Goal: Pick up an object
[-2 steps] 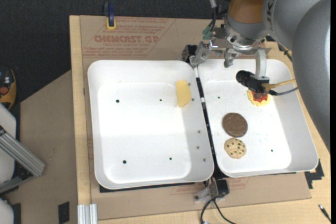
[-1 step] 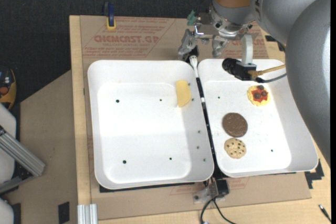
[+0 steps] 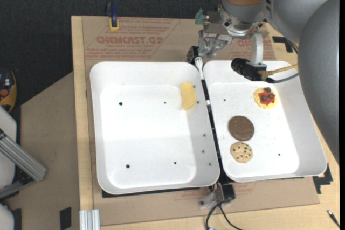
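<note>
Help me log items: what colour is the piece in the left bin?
Pale yellow piece, seen in the camera view.

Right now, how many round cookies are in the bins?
2, both in the right bin: a dark brown cookie near its middle and a chocolate chip cookie just below it. The arm may hide more.
</note>
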{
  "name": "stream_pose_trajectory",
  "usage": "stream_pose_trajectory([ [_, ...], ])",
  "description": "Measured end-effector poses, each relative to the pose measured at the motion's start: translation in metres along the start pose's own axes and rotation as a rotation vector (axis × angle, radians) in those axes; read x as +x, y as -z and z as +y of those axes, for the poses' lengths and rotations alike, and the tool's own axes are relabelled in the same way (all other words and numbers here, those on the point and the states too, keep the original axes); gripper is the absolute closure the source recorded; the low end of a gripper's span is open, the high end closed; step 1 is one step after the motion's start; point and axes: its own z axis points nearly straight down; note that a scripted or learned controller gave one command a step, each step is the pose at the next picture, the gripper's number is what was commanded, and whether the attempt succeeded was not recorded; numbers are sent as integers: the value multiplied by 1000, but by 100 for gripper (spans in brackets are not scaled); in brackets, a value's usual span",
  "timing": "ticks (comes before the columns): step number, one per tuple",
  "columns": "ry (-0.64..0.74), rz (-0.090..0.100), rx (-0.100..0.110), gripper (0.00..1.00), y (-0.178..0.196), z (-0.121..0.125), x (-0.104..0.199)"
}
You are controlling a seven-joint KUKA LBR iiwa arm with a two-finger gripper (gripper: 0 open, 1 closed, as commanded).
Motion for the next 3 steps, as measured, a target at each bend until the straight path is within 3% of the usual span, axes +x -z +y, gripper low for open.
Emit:
stream_pose_trajectory([
  [1, 4, 5, -17, 100, 241, 1, 66],
  [2, 6, 1, 15, 100, 150, -51, 138],
  [3, 6, -2, 25, 100, 33, -154, 186],
])
